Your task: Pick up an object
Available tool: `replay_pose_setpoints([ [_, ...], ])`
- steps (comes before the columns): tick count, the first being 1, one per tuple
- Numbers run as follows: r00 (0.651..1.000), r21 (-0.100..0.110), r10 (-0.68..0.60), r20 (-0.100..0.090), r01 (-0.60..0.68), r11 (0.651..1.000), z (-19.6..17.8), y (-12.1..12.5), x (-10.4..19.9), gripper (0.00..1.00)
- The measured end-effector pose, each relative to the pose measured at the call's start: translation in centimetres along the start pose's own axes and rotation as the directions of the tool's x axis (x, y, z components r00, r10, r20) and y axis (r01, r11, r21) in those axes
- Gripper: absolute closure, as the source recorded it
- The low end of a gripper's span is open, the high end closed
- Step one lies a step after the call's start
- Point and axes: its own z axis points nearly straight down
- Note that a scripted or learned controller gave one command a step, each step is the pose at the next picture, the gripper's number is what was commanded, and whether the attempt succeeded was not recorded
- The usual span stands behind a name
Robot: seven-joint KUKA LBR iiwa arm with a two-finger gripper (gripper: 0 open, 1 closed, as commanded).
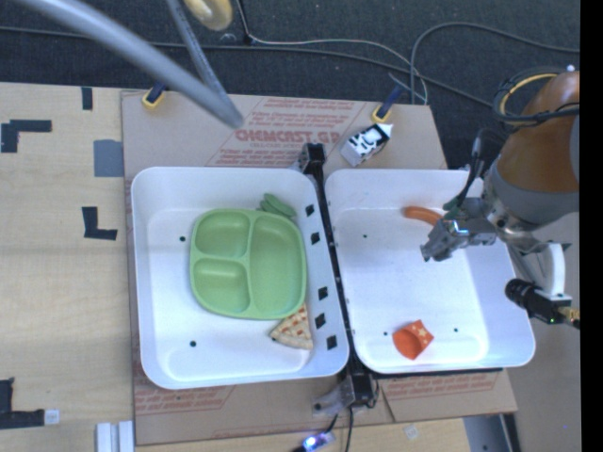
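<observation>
In the right bin (377,281) lie an orange-red sausage-shaped piece (423,215) near the back and an orange-red chunk (412,339) near the front. My gripper (440,246) hangs over the right bin's right half, just in front of and to the right of the sausage piece, pointing down and left. Nothing shows between its fingers. In the left bin (160,281) sit a green divided plate (249,262), a pizza slice (294,329) at the plate's front right corner, and a small green item (278,205) behind the plate.
A black divider with clips (325,262) runs between the two bins. A small black-and-white object (366,142) rests on the cardboard behind the right bin. Cables cross the dark floor at the back. The arm's grey body (537,177) overhangs the right bin's right edge.
</observation>
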Motion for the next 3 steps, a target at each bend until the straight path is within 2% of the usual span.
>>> replay_pose_setpoints([
  [3,1.0,0.004,-0.005,-0.002,0.005,1.0,2.2,-0.2,15.0,1.0],
])
